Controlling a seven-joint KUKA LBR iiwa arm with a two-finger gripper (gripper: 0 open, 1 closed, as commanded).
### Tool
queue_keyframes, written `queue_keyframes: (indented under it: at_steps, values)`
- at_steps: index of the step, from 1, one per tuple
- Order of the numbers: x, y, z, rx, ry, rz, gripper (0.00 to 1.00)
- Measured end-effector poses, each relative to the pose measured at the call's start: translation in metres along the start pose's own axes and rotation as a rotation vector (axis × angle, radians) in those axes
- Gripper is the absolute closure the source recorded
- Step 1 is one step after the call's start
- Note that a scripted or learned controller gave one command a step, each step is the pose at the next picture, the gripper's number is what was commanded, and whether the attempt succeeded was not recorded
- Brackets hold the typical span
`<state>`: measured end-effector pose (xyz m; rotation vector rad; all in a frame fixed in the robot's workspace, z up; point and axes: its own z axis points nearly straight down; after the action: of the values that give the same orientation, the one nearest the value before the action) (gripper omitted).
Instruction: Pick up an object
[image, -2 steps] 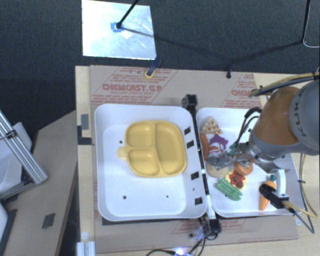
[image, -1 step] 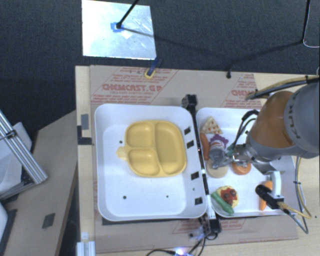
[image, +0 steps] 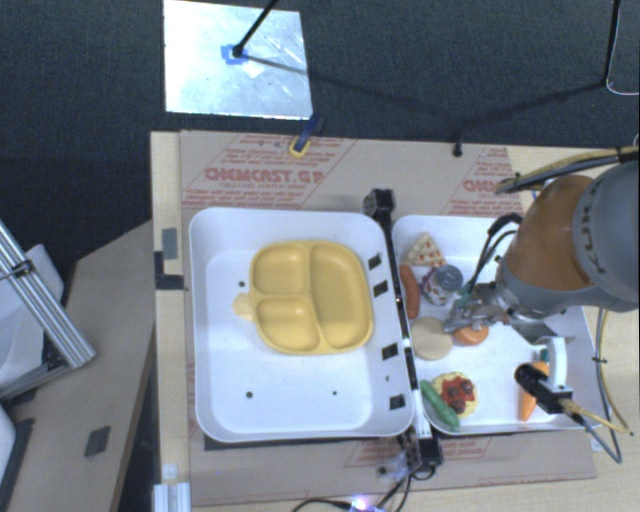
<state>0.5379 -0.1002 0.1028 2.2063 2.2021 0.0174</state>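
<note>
Camera view, looking down on 2 white bins: the gripper (image: 464, 318) hangs low over the middle of the right bin (image: 470, 236), among a scatter of toy food. Whether it is spread or closed cannot be told from this angle, and nothing can be seen held in it. An orange piece (image: 473, 338) lies just beside it on the near side, and a beige disc (image: 433, 345) sits close by, toward the bin's left wall. A can (image: 443, 283) lies just beyond the gripper, with an orange stick (image: 410, 286) along the left wall and a pizza slice (image: 425, 250) near the far left corner. Near the front edge lie a yellow round (image: 456, 390), a green pod (image: 437, 406) touching it, and a carrot (image: 527, 405). The left bin (image: 220, 300) holds a yellow plate (image: 305, 297) at its middle.
</note>
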Motion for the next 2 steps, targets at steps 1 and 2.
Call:
queue_keyframes:
  at_steps: [1,2]
  values:
    - [0.009,-0.001,-0.054,0.02,0.009,-0.007,1.0]
    - [0.005,-0.006,-0.102,0.018,0.008,-0.005,1.0]
